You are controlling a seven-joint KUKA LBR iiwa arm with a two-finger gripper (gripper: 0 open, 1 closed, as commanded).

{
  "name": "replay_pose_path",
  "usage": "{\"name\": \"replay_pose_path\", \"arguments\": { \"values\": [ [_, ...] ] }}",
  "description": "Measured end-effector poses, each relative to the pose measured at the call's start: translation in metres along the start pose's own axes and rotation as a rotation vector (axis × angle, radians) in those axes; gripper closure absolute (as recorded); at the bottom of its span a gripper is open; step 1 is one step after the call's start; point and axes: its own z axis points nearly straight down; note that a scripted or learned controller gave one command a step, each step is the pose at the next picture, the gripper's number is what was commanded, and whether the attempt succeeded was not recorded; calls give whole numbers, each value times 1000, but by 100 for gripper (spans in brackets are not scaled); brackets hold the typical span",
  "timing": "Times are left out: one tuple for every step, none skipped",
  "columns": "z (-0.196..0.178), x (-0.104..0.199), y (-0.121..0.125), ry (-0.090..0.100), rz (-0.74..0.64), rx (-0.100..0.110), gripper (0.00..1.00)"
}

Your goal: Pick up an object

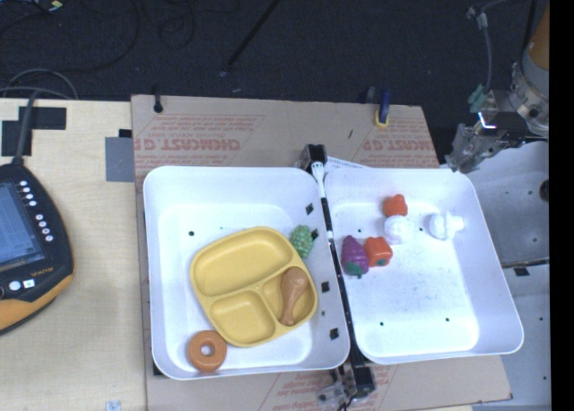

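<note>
The right bin holds a purple toy touching an orange-red toy, an orange and white piece behind them, and a white object toward the far right. My gripper hangs at the upper right, just beyond the right bin's far corner and above the bench, apart from all the toys. In the left bin a yellow divided plate carries a brown drumstick. A green toy sits by the plate's far edge and an orange doughnut lies at the near left.
A black divider runs between the two bins. A teach pendant lies on the bench at the far left. Cardboard lies under the bins, with a blue and yellow clip at its far edge. Cables cross the dark floor behind.
</note>
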Motion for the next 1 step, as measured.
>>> {"name": "replay_pose_path", "arguments": {
  "values": [
    [-23, 101, -48, 6, -19, -2, 100]
  ]
}}
